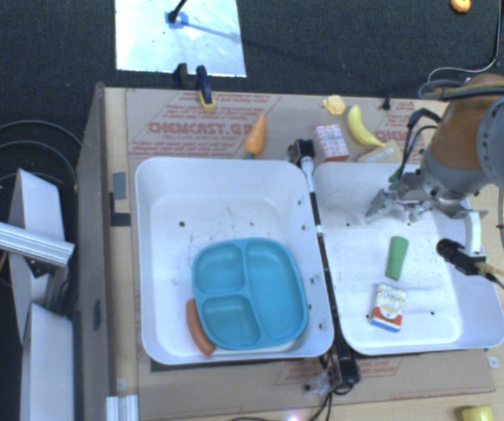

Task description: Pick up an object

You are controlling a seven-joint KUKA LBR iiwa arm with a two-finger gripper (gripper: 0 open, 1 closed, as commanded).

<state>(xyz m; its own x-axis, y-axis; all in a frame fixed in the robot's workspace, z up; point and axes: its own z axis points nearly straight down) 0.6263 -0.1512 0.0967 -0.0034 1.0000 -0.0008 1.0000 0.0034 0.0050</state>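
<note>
Objects we could pick up sit mainly in the right bin [475,327]: nearest us a small red-and-white carton [388,307] lies flat on the floor, and just beyond it a green cylinder [397,257] lies apart from it. In the left bin [159,235] we see a blue divided tray [249,293] with an orange sausage-like piece [198,327] touching its near-left edge. Farther back, the end effector [398,202] hangs over the rear of the right bin, its fingers spread apart with nothing between them. We judge the task barely begun: no grasp made, and descent, closure and lift all remain. Beyond the bins, a banana [362,128] and a carrot [254,136] rest on the tabletop [225,121].
</note>
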